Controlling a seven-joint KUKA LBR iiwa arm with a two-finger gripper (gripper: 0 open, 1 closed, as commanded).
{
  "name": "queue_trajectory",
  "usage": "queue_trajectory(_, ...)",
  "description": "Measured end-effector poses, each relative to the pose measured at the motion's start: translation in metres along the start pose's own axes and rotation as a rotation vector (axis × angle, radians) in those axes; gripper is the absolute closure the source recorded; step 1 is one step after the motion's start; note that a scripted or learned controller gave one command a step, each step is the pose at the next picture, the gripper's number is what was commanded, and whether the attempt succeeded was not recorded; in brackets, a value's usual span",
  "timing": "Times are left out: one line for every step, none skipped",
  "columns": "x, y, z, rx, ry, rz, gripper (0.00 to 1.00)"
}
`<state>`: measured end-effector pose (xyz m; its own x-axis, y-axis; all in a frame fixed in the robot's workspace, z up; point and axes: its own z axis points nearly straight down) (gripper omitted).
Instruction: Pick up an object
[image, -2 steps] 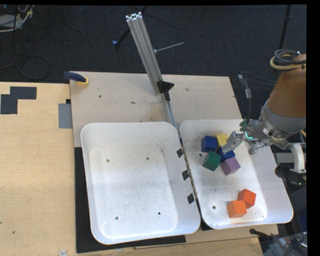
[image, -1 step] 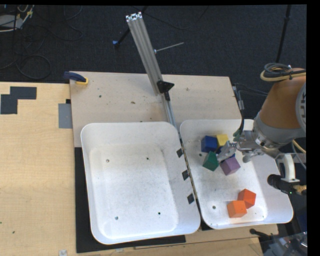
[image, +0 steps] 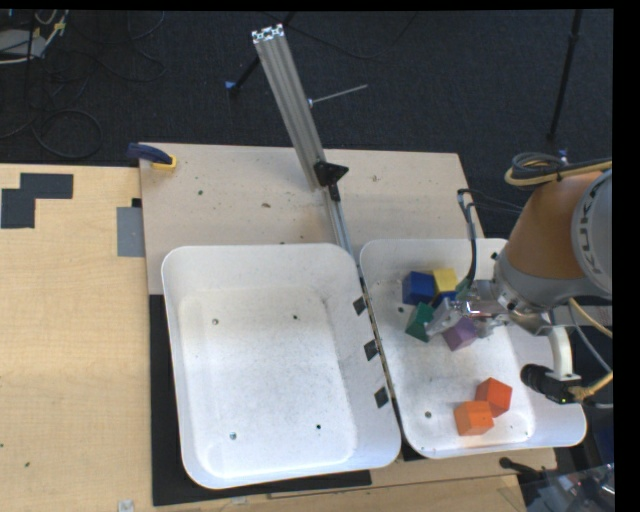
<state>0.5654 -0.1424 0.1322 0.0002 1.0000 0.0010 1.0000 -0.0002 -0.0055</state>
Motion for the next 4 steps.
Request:
queue_trajectory(-0.003, 0.007, 0.011, -0.029, -0.010, 0.001, 0.00)
queue_trajectory(-0.005, 0.008, 0.001, -0.033, -0.011, 0.007, 1.00)
queue_trajectory(-0.011, 0.002, -0.045, -0.007, -0.001, 0.007, 1.00)
queue_trajectory(-0.012, -0.007, -0.101, -0.009, -0.002, 0.002, 1.00)
